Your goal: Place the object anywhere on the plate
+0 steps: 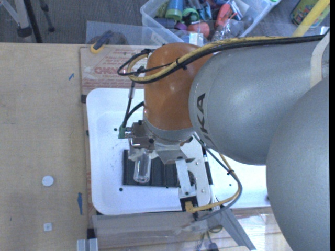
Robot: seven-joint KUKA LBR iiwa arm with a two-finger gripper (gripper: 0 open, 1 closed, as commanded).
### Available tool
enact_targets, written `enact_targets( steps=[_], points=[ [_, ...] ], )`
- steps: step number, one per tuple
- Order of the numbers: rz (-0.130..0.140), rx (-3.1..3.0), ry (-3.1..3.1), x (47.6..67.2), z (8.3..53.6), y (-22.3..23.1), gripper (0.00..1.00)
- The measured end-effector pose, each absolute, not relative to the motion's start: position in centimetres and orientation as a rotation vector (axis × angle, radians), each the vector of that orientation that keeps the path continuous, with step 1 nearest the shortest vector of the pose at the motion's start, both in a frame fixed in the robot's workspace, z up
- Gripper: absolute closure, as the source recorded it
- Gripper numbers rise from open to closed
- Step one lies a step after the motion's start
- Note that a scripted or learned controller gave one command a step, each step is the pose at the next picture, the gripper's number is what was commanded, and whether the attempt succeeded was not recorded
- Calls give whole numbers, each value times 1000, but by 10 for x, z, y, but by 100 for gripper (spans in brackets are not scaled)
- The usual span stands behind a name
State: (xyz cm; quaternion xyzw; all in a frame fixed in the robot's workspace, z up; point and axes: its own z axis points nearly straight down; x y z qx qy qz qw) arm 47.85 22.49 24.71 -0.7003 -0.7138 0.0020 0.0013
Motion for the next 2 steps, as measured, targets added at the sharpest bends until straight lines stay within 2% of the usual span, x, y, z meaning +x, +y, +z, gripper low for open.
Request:
enact_targets(
  steps=[1, 2],
  points=[
    [-1, -1528, -2746, 480, 281, 186, 100],
    [-1, -1528, -2746, 480, 281, 186, 0]
  ],
)
